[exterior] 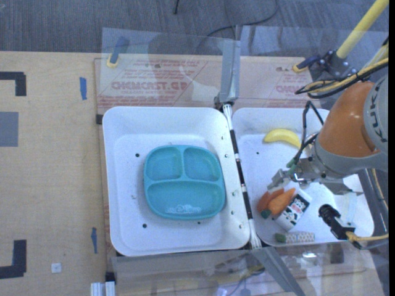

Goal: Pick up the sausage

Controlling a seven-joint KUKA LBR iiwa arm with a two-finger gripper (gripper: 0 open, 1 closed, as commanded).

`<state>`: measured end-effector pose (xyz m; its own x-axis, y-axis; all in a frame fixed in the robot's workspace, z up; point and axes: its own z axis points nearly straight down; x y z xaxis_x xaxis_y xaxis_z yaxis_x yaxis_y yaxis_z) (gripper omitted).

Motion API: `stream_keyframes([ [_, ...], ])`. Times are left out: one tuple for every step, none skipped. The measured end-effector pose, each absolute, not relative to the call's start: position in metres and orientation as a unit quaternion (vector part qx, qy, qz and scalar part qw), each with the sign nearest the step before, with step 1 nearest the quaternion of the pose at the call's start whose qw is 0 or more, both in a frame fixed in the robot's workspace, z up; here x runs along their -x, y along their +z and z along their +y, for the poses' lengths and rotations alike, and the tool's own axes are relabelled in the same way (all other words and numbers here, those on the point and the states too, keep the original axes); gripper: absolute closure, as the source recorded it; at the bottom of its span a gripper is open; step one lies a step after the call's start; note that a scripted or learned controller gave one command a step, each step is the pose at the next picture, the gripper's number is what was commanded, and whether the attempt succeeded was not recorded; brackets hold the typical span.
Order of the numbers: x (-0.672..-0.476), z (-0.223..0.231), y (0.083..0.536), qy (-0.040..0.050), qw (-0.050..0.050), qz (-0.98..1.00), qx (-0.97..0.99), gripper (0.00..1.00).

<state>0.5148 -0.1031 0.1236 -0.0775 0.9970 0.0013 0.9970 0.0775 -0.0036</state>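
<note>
While reading outward from the tool tip, find the end effector (282,179) low over the right bin (259,156), close to that bin's left wall and toward its lower-left corner as viewed. Cannot tell from this slant whether apart or together; no sign of anything clamped.

Look just below it for the sausage (267,198), taken here to be the reddish-orange piece, lying flat and touching a brighter orange carrot (284,200); judged not yet lifted. Note the crowding: a white carton (297,209) pressed against the carrot's other side. Probably calls for a descent from straight above, biased toward the left wall.

Further out, see a banana (282,136) near the bin's upper edge, well apart from the cluster, and a pale flat packet (300,237) along the lower edge. Across the divider, see a teal divided plate (183,182) in the middle of the left bin (123,128).

For pose, follow the arm (349,128) in from the right edge of the surface: orange band high over the right bin's right half, wrist bent down and leftward, presumably to reach the cluster without sweeping the banana.
</note>
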Motion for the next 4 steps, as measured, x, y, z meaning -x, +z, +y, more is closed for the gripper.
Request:
stream_keyframes([
  [-0.491,-0.087,0.183,0.0006,0.0,-0.725,0.689,0.0],
  [-0.513,-0.092,0.09,-0.0016,-0.001,-0.645,0.765,0.0],
  [-0.513,-0.093,0.099,-0.0021,-0.002,-0.644,0.765,1.0],
  [-0.532,-0.061,0.183,0.0019,0.001,-0.554,0.833,1.0],
])
